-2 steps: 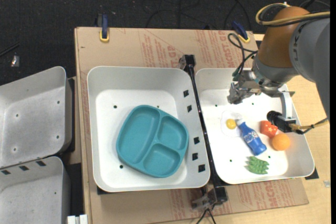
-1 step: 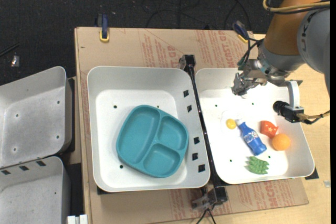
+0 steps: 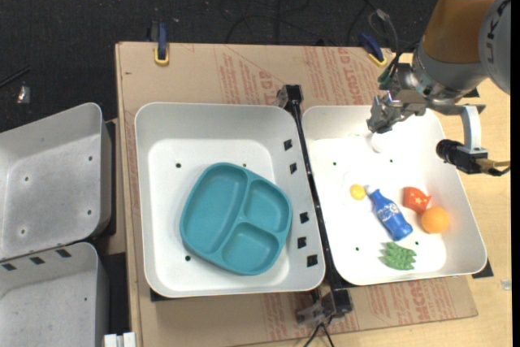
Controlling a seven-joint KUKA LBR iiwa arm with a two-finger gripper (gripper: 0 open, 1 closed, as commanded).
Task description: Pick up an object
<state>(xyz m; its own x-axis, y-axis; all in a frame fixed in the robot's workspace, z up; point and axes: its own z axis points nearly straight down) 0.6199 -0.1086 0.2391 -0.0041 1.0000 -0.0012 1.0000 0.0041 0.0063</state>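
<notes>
Grey two-finger gripper [image 3: 382,126] over far edge of right white plastic bin [image 3: 325,166]; finger state indiscernible. Well apart from blue plastic bottle [image 3: 390,215]. Likely risk: closing on nothing.

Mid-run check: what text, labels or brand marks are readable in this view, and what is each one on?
"SCOTT" with a further letter or two, in red, repeated and upside down on the brown board under the bins; the rest of that print is too blurred to read.
"K" plus part of another letter on the arm's grey casing, cut off at the frame edge.
Label on the blue bottle: too small to read.
</notes>
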